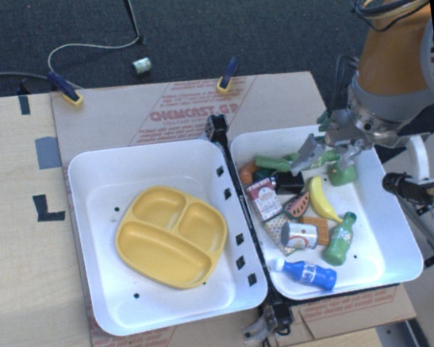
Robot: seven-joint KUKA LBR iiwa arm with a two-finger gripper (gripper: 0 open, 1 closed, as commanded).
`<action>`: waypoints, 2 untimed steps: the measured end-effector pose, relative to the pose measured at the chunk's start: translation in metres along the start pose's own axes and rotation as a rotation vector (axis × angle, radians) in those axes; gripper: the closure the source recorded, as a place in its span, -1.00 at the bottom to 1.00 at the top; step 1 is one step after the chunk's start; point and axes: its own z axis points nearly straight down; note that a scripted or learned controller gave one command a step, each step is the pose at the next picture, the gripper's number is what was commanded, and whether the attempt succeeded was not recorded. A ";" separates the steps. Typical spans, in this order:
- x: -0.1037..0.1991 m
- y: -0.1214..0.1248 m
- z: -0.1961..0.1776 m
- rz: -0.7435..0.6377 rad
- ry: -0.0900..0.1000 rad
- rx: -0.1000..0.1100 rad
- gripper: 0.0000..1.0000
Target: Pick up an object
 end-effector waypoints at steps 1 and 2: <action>-0.030 -0.004 0.143 0.002 0.001 0.003 -1.00; -0.047 0.019 0.180 0.001 -0.003 -0.006 -1.00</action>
